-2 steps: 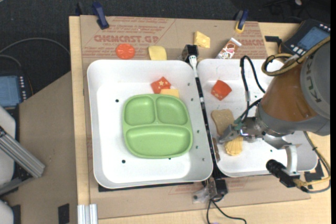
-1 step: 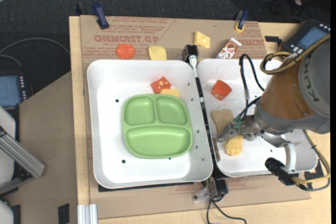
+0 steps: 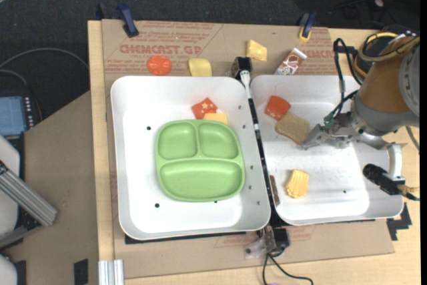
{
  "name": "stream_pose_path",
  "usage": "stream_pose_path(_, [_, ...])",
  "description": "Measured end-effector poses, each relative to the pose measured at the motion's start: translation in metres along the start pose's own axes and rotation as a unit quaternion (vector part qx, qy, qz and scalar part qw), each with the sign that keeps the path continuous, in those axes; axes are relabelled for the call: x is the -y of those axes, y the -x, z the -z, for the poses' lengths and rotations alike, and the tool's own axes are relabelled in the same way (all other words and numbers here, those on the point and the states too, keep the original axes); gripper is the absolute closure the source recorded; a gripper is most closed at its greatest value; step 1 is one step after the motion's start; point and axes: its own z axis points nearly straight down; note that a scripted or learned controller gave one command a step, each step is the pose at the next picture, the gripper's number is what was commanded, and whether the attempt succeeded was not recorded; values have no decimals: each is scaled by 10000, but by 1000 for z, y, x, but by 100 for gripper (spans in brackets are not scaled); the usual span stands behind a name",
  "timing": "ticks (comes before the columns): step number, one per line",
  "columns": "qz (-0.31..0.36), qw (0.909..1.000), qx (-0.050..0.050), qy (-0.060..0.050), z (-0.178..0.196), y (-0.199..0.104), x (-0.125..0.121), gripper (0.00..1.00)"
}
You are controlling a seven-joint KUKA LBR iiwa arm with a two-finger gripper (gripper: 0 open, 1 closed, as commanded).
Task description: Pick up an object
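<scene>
Brown bread slice (image 3: 293, 128) in right bin (image 3: 347, 207), upper-left part, tilted, lying just below an orange-red block (image 3: 277, 107). Gripper (image 3: 311, 139) low over the bin at the slice's 4 o'clock edge, tips touching or nearly touching it; cannot tell how wide the tool stands, nor whether anything sits between its tips. Nothing visibly lifted. Grey arm (image 3: 380, 113) with orange band reaching in from 3 o'clock, cables looped above the wrist.

Yellow piece (image 3: 297, 183) at 6 o'clock from the slice, well apart, resting flat on the bin floor.

Left bin (image 3: 127, 163) touching the right one along the middle seam. Inside it, green divided plate (image 3: 199, 160), three compartments. At the plate's 12 o'clock rim, a red block with a star (image 3: 204, 107) and a pale yellow piece (image 3: 216, 119) just beside it.

On the cardboard beyond the bins, at 12 o'clock: orange round thing (image 3: 159, 65), yellow block (image 3: 199, 67), yellow wedge (image 3: 257, 50), small red-and-white carton (image 3: 290, 63).
</scene>
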Motion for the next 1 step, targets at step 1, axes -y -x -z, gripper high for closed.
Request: stream_pose_path(1, [29, 10000, -15, 0, 0, -28, -64, 0])
